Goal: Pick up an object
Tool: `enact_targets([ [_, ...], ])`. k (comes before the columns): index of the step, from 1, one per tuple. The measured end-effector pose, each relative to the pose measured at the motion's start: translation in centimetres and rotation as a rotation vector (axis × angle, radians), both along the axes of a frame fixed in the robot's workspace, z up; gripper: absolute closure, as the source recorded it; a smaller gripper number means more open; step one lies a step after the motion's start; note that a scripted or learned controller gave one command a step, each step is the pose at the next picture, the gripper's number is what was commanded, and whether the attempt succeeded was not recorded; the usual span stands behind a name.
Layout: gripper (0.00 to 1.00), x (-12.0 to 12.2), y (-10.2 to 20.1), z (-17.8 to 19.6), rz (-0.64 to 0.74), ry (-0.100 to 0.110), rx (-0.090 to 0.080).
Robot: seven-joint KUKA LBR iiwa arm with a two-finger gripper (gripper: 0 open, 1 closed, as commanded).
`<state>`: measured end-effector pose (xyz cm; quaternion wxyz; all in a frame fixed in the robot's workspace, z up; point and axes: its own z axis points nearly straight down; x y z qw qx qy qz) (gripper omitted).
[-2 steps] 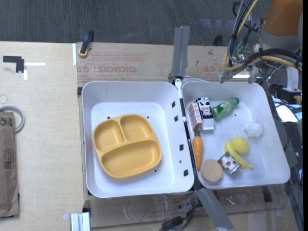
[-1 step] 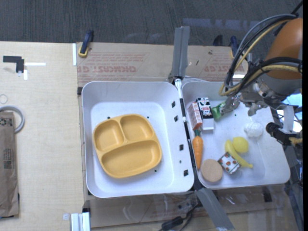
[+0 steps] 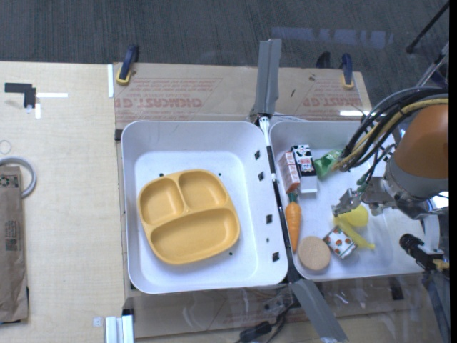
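The right bin (image 3: 371, 266) holds small toy foods: a carrot (image 3: 293, 221), a red-brown carton (image 3: 288, 172), a black-and-white milk carton (image 3: 305, 166), a green item (image 3: 327, 163), a tan round cookie (image 3: 313, 254), a strawberry-print cup (image 3: 340, 243) and a yellow banana-like piece (image 3: 355, 220). My gripper (image 3: 351, 202) hangs low over the middle of this bin, right at the top of the yellow piece. The arm's orange band (image 3: 427, 145) is to its right.
The left bin (image 3: 136, 213) carries a yellow three-compartment plate (image 3: 188, 216). A grey divider bar (image 3: 268, 77) runs up between the bins. Cardboard (image 3: 186, 91) lies behind them. A brown paper bag (image 3: 13, 241) sits on the bench at far left.
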<state>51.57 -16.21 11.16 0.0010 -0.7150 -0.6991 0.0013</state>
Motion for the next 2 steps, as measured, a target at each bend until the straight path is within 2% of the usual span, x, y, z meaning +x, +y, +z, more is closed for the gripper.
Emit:
enact_targets([
  [1,1.00,0.0,-0.1,0.9,-0.003,0.000,-0.001],
  [2,1.00,4.1,6.1,10.4,0.006,-0.001,-0.001],
])
